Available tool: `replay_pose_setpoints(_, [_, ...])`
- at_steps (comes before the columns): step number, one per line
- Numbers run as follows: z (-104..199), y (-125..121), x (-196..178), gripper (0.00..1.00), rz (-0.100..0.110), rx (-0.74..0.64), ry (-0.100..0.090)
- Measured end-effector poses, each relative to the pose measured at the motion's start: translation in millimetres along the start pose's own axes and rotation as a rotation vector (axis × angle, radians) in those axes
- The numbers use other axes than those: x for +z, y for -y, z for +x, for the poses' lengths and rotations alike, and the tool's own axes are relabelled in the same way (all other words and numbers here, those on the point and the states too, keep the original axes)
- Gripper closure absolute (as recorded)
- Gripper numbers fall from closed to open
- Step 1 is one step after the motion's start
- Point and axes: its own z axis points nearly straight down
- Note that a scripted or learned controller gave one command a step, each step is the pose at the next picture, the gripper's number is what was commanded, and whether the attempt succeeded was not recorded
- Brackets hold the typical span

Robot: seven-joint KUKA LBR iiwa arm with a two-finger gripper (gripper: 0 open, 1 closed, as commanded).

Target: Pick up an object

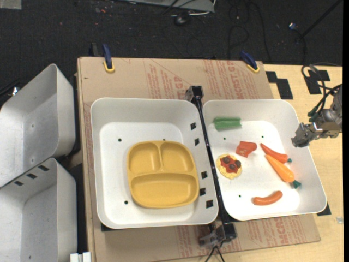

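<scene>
Sitting side by side on the desk point(136, 81), two white bins. Left bin point(109, 119) holds a yellow divided plate point(162, 173), roughly centred, bare white floor all round it. Right bin point(283, 113) holds six small toy foods: green piece point(227, 123) near the back, red piece point(246, 148) in the middle, small pizza-like disc point(229, 166) just left of it near the divider, red-orange chili point(274, 153) and orange carrot point(281, 169) lying close together toward the right wall, sausage point(267, 198) near the front. Items mostly apart from each other; chili and carrot nearly touching. Open floor in the back right corner and front left corner of the right bin. Black clips point(207, 174) run along the shared edge between bins. Gripper point(301, 137) sits over the right bin's right rim, above the bin, near the chili but apart from it. Nothing visible between its fingers; how far open, cannot tell at this size.
</scene>
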Motion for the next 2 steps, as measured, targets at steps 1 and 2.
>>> replay_pose_setpoints(1, [50,3,17,1.00,0.007,-0.002,-0.003])
replay_pose_setpoints(2, [100,7,32,1.00,0.007,-0.004,-0.004])
